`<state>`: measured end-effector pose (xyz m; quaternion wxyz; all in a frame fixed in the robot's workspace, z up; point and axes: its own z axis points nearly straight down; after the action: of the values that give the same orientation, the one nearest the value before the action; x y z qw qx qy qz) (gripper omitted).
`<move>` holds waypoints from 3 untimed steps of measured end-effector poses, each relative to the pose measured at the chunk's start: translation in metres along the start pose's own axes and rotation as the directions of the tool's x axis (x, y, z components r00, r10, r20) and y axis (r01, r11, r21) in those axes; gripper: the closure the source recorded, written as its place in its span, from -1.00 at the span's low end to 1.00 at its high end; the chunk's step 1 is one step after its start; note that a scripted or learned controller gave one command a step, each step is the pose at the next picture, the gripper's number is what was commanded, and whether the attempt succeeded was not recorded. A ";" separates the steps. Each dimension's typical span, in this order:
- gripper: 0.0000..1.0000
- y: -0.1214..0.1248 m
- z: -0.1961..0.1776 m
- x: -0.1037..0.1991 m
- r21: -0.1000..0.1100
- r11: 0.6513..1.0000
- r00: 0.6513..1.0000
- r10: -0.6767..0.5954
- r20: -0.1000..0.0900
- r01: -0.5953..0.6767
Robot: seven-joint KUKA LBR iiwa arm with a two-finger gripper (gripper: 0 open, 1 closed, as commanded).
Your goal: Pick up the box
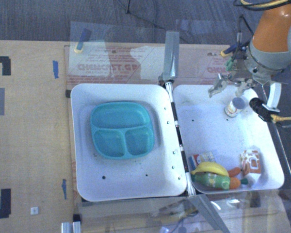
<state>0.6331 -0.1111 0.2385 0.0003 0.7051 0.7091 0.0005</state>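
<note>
An orange and white box (250, 160) leans against the near right wall of the right bin (203, 125). A second, smaller red, white and blue box (202, 158) lies at the near left of that bin, partly under a banana (211, 168). My gripper (231, 85) hangs over the far end of the right bin, well away from both boxes. It is open, its fingers spread wide with nothing between them.
A small jar with a blue lid (233, 106) stands just below the gripper. A green bottle (212, 180) and an orange carrot-like item (235, 181) lie along the near wall. The left bin (82, 178) holds a teal divided plate (121, 130).
</note>
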 end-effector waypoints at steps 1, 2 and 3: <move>-1.00 0.011 0.143 -0.069 -0.003 0.995 0.995 -0.102 0.001 0.102; -1.00 0.021 0.150 -0.102 0.001 1.000 1.000 0.022 -0.012 -0.022; -1.00 -0.079 0.149 -0.031 -0.008 1.000 1.000 0.024 0.001 -0.024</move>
<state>0.5543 -0.1421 0.0889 0.0036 0.7136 0.7006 0.0029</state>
